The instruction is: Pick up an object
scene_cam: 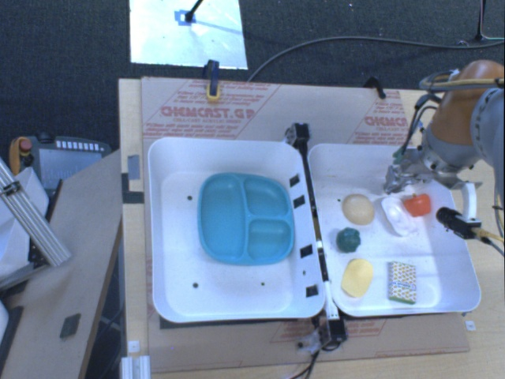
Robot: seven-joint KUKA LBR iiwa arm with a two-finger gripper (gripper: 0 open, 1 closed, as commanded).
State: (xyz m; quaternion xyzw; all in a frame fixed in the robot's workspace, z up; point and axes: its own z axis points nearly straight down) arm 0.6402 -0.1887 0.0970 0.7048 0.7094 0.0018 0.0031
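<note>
Here, a crumpled white object beside the end effector.

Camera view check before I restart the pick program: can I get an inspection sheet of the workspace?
Surface: bench bears left bin and right bin, side by side.
Job's things: in the right bin, beige ball, dark green ball, yellow piece, patterned block, white item, orange item.
Clutter: blue divided plate in the left bin.
Grippers: pincer above the right bin's far side, near the white item; nothing seen between its fingers.
Cables: black cable behind the bench.
Surroundings: grey pendant at left; dark floor.
</note>
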